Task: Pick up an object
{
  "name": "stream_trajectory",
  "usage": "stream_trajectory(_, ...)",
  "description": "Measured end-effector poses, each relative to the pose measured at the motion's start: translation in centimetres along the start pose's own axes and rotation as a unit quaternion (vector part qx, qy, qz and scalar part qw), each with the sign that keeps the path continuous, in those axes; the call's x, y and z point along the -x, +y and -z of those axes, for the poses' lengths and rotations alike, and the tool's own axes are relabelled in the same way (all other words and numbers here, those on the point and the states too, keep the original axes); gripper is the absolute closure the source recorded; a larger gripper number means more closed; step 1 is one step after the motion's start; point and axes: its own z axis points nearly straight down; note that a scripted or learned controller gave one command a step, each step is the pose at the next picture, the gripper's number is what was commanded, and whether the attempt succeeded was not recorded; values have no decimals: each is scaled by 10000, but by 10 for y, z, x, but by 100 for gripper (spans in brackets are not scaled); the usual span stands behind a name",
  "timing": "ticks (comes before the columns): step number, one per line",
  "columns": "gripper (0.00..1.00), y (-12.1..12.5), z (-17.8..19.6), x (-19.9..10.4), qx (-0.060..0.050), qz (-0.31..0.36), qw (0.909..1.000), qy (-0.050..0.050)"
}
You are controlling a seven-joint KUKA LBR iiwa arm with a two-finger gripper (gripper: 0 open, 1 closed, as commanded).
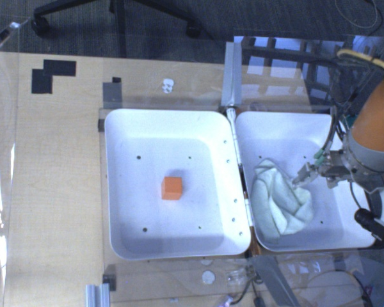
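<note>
Camera view from above gives me both bins side by side on the bench. In the left bin I see one small orange cube, lying near the middle of the floor, well apart from the walls. In the right bin lies a crumpled white cloth, toward the left and front part. My arm reaches in from the right, and the gripper is low at the upper right edge of the cloth, touching it or just above. How wide it stands, and whether it has any cloth, I cannot tell.
</note>
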Motion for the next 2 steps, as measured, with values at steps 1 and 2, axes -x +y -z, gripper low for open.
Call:
stream_trajectory(1,0,37,-107,1,91,293,9995,-17)
stream_trajectory(2,100,39,-95,-1,108,302,9995,0)
